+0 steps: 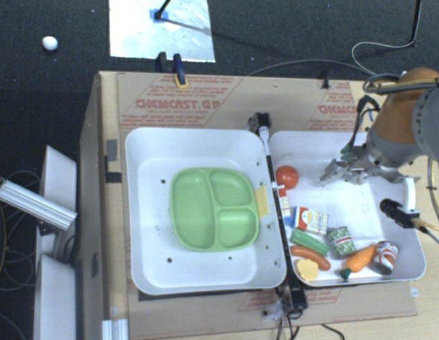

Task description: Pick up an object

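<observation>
My gripper (pixel 334 171) hangs over the upper part of the right bin (pixel 389 147), pointing left, with the grey arm and its orange band behind it at the right edge. A red tomato (pixel 287 177) lies just left of the gripper, apart from it. Lower in the same bin sit a small carton (pixel 310 220), a green cucumber (pixel 309 241), a sausage (pixel 310 256), a green box (pixel 341 241), a carrot (pixel 361 258) and a small can (pixel 384 255). Nothing shows in the gripper.
The left bin (pixel 145 154) holds a green divided plate (pixel 212 209), with a yellow piece (pixel 262 202) at its right edge. A black divider (pixel 274 190) separates the bins. Bare white floor lies in the middle of the right bin, below the gripper.
</observation>
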Controlling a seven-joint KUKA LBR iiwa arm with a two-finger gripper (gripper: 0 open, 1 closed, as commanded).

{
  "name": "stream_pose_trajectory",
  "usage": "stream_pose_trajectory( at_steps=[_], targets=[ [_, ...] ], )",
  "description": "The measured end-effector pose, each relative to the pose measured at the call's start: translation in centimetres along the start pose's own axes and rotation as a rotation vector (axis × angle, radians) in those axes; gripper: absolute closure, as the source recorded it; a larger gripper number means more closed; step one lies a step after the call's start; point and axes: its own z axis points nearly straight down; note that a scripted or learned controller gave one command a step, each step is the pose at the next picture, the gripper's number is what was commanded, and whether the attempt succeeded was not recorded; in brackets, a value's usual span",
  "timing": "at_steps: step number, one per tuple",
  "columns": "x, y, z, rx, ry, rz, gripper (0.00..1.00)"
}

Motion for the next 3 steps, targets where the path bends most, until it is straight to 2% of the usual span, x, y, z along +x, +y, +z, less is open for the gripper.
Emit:
stream_pose_trajectory(
  at_steps=[1, 3],
  targets=[
    [-2.7, 5.06, -0.24, 0.0, 0.002, -0.003, 0.0],
    [-2.65, 5.04, -0.15, 0.001, 0.001, -0.004, 0.0]
  ],
)
